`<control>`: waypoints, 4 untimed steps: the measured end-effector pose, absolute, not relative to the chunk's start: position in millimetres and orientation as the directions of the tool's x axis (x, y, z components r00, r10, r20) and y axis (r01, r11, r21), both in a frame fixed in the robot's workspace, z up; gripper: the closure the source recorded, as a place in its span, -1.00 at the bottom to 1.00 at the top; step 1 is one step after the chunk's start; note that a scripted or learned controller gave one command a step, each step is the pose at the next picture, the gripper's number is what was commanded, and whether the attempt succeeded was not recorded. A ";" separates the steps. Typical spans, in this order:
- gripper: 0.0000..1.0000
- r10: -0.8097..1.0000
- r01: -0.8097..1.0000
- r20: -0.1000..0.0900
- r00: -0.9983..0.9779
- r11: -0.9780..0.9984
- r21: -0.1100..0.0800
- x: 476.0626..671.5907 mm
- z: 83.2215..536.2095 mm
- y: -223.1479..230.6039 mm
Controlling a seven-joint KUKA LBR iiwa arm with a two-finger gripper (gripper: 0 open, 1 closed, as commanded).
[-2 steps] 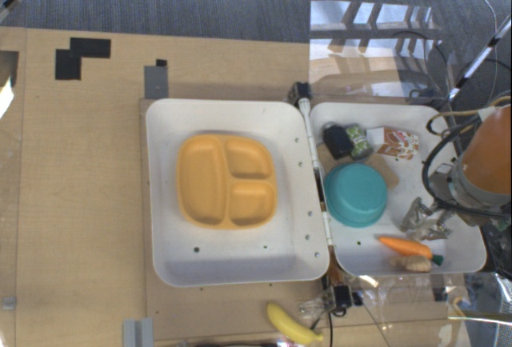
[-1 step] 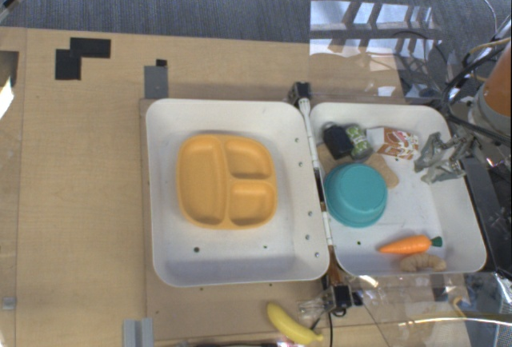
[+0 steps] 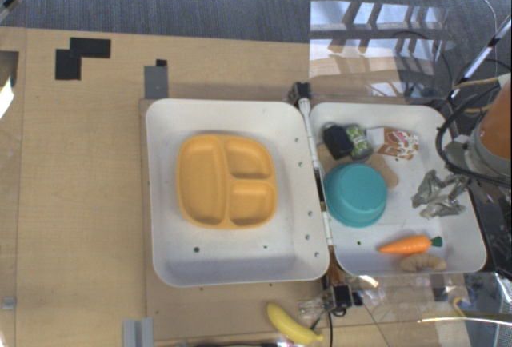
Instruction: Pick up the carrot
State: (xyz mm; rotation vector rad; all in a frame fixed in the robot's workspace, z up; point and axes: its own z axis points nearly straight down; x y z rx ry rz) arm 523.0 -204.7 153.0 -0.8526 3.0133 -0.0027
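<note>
Task not begun, as far as could be judged. The small orange carrot with a green stem end [image 3: 411, 245] lay flat on the floor of the right-hand shallow white bin [image 3: 472, 257], near its front edge, tip pointing left and stem to the right. Nothing had hold of it.

The metal two-finger gripper [image 3: 438, 195] hung over the right side of that same bin, above and a little right of the carrot, apart from it. Nothing was seen between its fingers; how wide they stood could not be told, the metal being a tangle at that angle.

Left to do: come down over the carrot, close on it, lift.

Carrot: smooth, tapered, toy-like, uniformly bright orange. A pale tan lumpy item [image 3: 424, 263] sat touching or just beside it on the front side. A teal round bowl [image 3: 357, 194] stood near, to the left and behind.

The left white bin [image 3: 240, 273] held a yellow divided plate [image 3: 226, 180]. A yellow banana [image 3: 293, 325] lay on the bench outside the bins.
</note>
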 end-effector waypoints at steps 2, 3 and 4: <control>-1.00 -0.507 -0.506 -0.022 -0.862 0.862 -0.022 504.7 268.9 -206.7; -1.00 -0.507 -0.507 -0.014 -0.862 0.862 -0.009 502.4 262.1 -205.5; -1.00 -0.507 -0.507 -0.013 -0.862 0.862 -0.009 502.4 262.1 -205.5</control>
